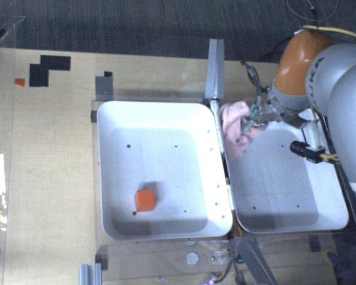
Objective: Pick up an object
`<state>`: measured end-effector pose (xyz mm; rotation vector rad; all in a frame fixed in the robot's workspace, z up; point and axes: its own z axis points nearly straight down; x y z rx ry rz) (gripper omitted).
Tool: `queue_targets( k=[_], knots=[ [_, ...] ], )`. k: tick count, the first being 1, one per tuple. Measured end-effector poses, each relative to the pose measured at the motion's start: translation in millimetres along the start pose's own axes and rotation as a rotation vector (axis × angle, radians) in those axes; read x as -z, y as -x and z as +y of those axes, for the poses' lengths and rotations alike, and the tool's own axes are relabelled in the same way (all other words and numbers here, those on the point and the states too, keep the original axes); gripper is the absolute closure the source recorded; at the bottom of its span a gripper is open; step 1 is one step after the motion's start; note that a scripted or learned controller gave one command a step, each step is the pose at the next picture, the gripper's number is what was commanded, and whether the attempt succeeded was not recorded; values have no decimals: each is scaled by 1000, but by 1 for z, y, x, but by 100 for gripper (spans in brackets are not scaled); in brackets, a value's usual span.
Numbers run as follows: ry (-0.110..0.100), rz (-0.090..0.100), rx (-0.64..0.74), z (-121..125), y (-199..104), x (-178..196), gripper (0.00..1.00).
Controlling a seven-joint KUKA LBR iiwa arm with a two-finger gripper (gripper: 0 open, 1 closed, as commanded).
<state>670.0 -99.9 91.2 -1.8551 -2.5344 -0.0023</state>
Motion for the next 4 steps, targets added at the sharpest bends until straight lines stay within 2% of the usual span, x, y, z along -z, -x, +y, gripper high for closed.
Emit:
queue_targets(
  k=[1,2,3,4],
  knots=[
    [11,-7,-41,-2,11,153,0],
    [6,-4,75,-15,-11,11,0],
    [13,-7,77,-12,-12,24,100],
    [7,-5,16,4,-12,75,100]
  ],
)
